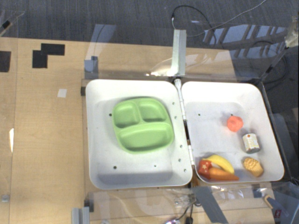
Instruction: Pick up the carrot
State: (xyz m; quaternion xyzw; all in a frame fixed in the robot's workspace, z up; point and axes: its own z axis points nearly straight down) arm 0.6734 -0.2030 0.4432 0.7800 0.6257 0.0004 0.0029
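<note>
The carrot (222,174) is an orange, tapered piece lying flat along the front wall of the right bin (219,97), near its front left corner. A yellow banana (220,163) rests against its far side, and a red piece (204,166) touches its left end.
A green divided plate (141,124) sits in the left bin (100,157). The right bin also holds an orange-red round fruit (235,122), a small tin can (251,143) and a tan bread-like piece (252,166) toward its right side. A metal post (179,52) stands behind the bins.
</note>
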